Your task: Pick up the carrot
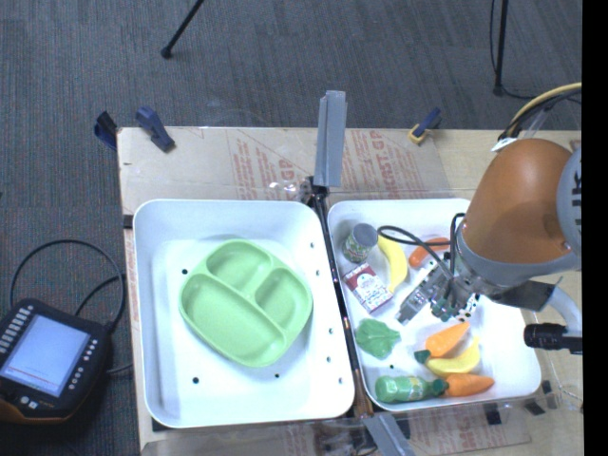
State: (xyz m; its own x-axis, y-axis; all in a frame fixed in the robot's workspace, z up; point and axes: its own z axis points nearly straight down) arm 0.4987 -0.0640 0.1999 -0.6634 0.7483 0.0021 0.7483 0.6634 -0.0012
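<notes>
Fingers [429, 297] hang over the right bin [513, 373], angled down-left; whether parted or closed, I cannot tell. Carrot [446, 338]: just below them, resting against a yellow banana-shaped toy [458, 360]. Left bin [152, 255] holds a green divided plate [245, 302].

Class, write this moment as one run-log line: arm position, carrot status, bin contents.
arm: gripper over right bin | carrot: lying in bin, not held | left bin: green divided plate
</notes>
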